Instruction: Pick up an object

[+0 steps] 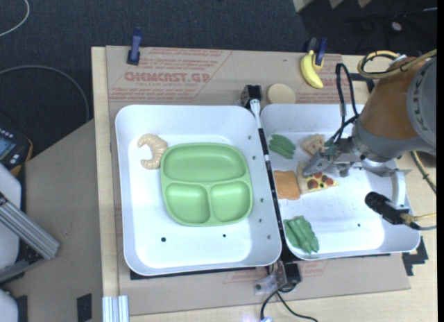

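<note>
The arm (399,112) reaches in from the right over the right bin (361,234), and its end effector (320,164) hangs low near the bin's middle, right at a pizza slice (320,182) with red and yellow topping. Its fingers are lost among the toys beneath them, so I cannot tell how far apart they stand or whether anything is caught between them. Touching the slice on its left lies an orange bread piece (286,184). A dark green leafy toy (282,145) sits near the bin's upper left, a tan cracker-like piece (313,143) beside it, and a green bean pod (302,234) rests near the front edge. In the left bin (139,230) a green divided tray (206,182) lies in the middle, with a croissant (152,150) just beside its upper left corner. On the bench (173,74) behind the bins lie a banana (311,71) and a pale round disc (281,94).
</note>
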`<state>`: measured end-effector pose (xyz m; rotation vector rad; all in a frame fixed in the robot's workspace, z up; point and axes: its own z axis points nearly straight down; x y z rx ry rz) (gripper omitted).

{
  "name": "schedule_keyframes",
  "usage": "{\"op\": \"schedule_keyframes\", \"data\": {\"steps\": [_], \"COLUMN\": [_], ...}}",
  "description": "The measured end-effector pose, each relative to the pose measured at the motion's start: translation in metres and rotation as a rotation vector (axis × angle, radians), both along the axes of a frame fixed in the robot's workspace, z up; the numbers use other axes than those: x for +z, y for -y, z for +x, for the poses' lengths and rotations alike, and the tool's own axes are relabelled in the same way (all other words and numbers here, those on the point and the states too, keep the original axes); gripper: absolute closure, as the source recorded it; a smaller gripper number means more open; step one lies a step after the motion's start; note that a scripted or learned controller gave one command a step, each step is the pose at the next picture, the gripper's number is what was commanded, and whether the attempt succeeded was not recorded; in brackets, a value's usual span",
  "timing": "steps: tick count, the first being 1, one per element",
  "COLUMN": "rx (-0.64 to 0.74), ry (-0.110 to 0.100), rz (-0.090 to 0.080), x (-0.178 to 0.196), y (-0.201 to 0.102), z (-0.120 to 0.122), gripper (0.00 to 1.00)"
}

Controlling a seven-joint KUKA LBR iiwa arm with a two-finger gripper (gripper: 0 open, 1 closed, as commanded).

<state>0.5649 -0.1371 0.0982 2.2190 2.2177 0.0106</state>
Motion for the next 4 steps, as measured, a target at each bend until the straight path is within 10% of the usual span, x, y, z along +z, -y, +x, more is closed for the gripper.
{"op": "schedule_keyframes", "data": {"steps": [2,3,4], "rx": [0.000,-0.001,-0.001], "ry": [0.000,0.003,0.002], "rz": [0.000,-0.001,-0.001], "x": [0.000,0.010,0.010], "y": [0.000,0.000,0.000], "z": [0.000,0.001,0.000], "gripper": [0.00,1.00,0.00]}}
